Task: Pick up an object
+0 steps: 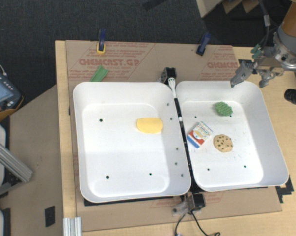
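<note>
Right now the gripper (251,76) hangs above the far right corner of the right bin (265,166), over its rim, and every object in that bin lies toward the near side and to the left of it as the camera sees things. Nearest is the green piece (224,108), a small knobbly lump with no marked long axis, sitting just inside the far part of the bin, down and left from the fingers (237,76). Farther on in the same direction lie the cookie (223,143) and, just beside it to the left, the packet (199,134), which is tilted, its long axis running from near-left to far-right. The yellow piece (149,126) rests well apart, in the middle of the left bin (89,181), an oval lying roughly across the view.

The arm (290,23) comes in from the upper right, wrist turned down toward the bench. Its two fingers look spread apart, one reaching left and one right, with nothing between them, though the clutter of the wrist makes the exact opening hard to read. My judgement is that the green piece is the natural target, needing a short move inward before any descent.
</note>
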